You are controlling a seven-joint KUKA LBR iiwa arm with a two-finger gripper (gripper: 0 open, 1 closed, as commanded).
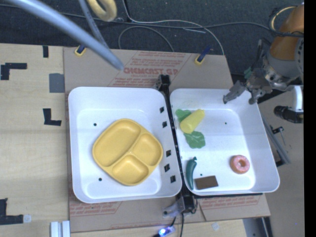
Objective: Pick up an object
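My gripper (242, 97) hangs over the far right rim of the right bin (261, 132), open, with nothing between its fingers. In that bin lie a yellow corn-like piece (192, 121) on green leaves (195, 139) near the left wall. A pink doughnut (240, 164) sits at the right, a dark green pepper (190, 170) near the front left, and a brown block (206, 182) at the front. All of these lie well below and left of the gripper.
The left bin (81, 132) holds a yellow divided plate (127, 151). A grey pole (59, 21) crosses the upper left. Cables run over the dark floor behind the bench. Black clips sit along the divider between the bins (170, 142).
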